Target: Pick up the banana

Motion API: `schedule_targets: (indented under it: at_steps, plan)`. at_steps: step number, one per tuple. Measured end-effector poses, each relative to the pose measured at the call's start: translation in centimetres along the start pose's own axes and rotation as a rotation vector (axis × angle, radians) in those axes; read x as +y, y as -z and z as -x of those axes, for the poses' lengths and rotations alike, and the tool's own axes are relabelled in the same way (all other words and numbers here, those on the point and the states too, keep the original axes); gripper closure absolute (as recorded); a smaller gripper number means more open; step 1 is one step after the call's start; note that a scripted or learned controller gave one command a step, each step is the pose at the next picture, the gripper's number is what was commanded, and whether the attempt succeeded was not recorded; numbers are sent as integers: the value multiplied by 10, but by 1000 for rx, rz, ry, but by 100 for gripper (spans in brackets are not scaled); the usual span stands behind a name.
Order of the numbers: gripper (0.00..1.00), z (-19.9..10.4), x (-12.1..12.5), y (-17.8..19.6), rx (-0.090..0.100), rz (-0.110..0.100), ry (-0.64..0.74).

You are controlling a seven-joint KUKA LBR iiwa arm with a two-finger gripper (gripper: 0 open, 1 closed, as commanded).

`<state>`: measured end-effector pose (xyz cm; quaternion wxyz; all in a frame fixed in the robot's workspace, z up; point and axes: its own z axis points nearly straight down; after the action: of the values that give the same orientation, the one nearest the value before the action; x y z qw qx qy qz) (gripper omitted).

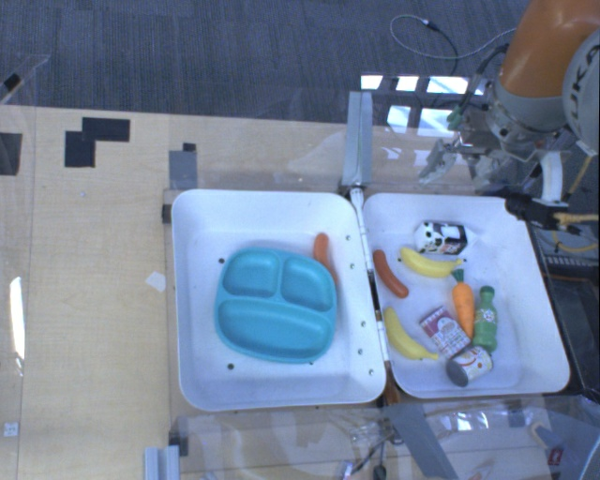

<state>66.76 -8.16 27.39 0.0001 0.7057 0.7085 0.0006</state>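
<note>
Banana [429, 263] x2, other [407, 337], both lie in right bin [525, 281]; nothing picked. We see gripper [448, 156] above bin's far rim, released, approx. all left to do.

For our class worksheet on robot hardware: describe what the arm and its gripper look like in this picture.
The arm has a rounded orange band above a grey wrist. The gripper is pale metallic grey with thin fingers. Thin cables run around the wrist.

A robotics lab: a wooden bench [94, 281] with two white bins [272, 394], clear shields and loose cables [422, 28].
</note>
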Motion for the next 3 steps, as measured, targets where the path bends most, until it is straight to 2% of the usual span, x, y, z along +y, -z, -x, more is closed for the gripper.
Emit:
schedule_targets:
  at_steps: [1, 2, 3]
  plan:
    - [0, 9, -80, -109, 0, -1, 85]
    - [0, 16, -123, -185, -1, 10, 103]
    - [0, 22, -47, -185, -2, 10, 211]
